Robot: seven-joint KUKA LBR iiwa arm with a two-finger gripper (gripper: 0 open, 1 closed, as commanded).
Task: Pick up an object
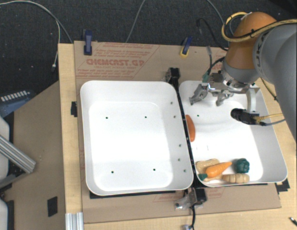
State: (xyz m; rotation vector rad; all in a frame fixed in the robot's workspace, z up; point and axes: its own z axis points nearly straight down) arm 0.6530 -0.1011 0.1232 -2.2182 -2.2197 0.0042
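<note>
jaws: spread open, nothing between them
gripper (209,95): over far-left part of right bin (263,147)
orange sausage-like piece (190,127): against right bin's left wall
carrot (219,169), teal piece (242,165), two tan pieces: near edge, right bin

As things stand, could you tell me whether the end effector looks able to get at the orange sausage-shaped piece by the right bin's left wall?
Probably yes. The end effector hangs over the right bin, and nothing lies between it and the orange piece. However, the piece rests against the bin's left wall, which may crowd a finger on that side.
</note>
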